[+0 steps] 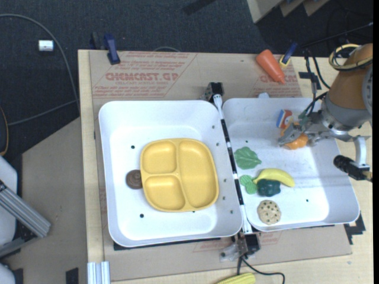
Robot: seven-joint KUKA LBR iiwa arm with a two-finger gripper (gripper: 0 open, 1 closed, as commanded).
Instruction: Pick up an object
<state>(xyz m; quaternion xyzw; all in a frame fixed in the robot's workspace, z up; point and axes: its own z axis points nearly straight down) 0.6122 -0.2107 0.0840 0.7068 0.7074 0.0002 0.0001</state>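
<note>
My gripper (294,136) is down in the right bin (331,209), near its far side, reaching in from the right. A small orange object (299,141) lies right at the gripper's tip, partly covered by it; whether it is gripped is unclear. Just behind it, to the left, stands a small blue, red and white object (284,119). Nearer the front lie a green leaf (246,157), a yellow banana (276,176), a dark green object (267,187) touching the banana, and a chocolate-chip cookie (269,211).
The left bin (112,158) holds a yellow divided plate (178,174) with a brown round object (134,179) at its left edge. An orange carrot (270,66) and a blue clamp (111,49) rest on the bench behind the bins.
</note>
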